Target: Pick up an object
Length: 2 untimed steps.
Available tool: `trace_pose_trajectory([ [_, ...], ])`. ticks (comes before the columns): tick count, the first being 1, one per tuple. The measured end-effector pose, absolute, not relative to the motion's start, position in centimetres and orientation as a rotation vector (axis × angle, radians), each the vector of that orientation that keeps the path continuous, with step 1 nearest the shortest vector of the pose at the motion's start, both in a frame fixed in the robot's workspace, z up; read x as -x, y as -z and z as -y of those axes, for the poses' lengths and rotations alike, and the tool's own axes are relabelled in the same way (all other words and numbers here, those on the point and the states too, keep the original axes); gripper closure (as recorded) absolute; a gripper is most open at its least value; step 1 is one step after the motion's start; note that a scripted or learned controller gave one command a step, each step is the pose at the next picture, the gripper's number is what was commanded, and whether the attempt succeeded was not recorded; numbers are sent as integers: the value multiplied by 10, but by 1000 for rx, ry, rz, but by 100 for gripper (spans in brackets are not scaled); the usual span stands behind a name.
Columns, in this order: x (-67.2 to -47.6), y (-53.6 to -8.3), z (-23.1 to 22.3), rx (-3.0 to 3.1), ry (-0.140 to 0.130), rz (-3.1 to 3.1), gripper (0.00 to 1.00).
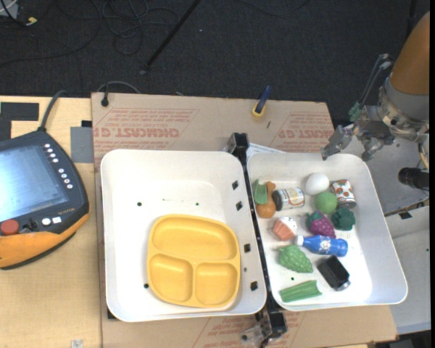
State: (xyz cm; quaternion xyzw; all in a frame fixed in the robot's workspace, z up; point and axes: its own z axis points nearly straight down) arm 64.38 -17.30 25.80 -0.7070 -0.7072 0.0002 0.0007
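The claw [354, 140] hangs open and holds nothing, over the right bin's [380, 216] far rim. Toys [312, 230] crowd that bin, ready for picking.

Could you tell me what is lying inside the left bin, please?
The left bin holds a yellow divided plate with three compartments, nothing in them. The bin floor beneath the plate is covered, so anything under it cannot be seen.

Grey arm [404, 100], orange band, thin cables, dark metal 2-finger hand [355, 141]
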Motion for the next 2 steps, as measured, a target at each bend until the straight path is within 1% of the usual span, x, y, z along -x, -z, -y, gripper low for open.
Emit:
trace_pose_trajectory([
  [1, -588, -124, 171, 2212, -12, 2211, 0],
  [2, -560, -85, 133, 2216, -4, 2218, 0],
])
